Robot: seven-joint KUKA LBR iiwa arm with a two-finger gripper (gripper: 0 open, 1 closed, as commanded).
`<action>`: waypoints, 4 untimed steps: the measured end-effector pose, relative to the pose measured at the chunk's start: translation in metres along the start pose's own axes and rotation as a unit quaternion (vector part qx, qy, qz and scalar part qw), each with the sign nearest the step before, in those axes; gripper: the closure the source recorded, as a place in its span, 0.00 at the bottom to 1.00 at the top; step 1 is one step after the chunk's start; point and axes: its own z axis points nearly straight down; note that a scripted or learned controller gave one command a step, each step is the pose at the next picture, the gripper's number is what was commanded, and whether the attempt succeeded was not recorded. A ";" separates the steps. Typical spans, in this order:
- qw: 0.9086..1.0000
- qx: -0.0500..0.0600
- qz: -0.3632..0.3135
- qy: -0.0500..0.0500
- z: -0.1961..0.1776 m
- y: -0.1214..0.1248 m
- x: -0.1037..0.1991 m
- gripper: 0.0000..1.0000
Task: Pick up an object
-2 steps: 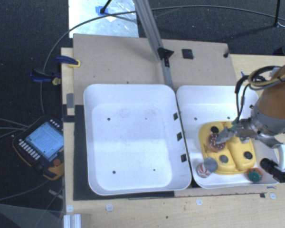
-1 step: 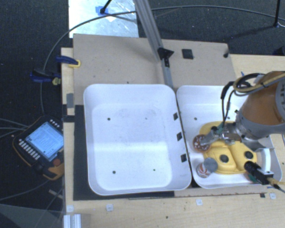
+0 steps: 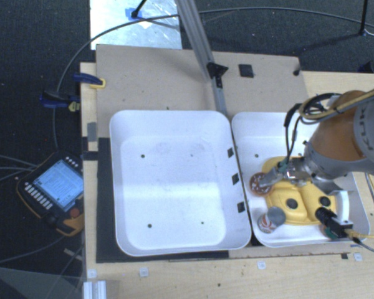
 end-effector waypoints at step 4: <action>1.000 0.009 0.000 -0.005 -0.129 0.008 0.076 1.00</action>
